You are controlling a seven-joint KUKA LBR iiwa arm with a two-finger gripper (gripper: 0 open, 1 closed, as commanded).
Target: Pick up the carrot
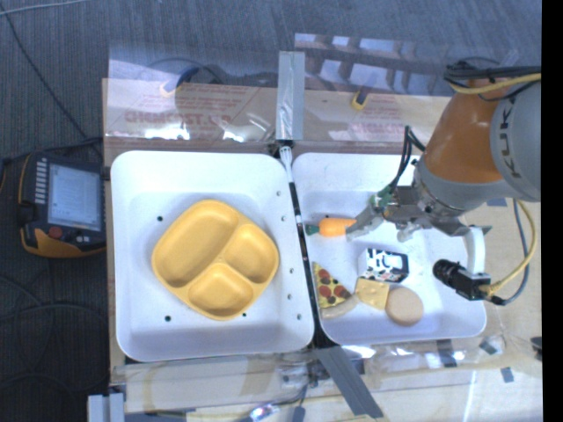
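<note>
Carrot (pixel 332 228) lay in the right bin (pixel 457 323), close to its left wall, apart from the pizza slice (pixel 330 287) and cheese (pixel 373 293). I had the end effector (pixel 387 222) just right of it, one finger near its tip; I couldn't tell the finger spread, and nothing was visibly gripped.

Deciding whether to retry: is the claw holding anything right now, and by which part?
Cannot be told. The claw sits at the carrot, by its right end, in the right bin, but no grip shows.
</note>
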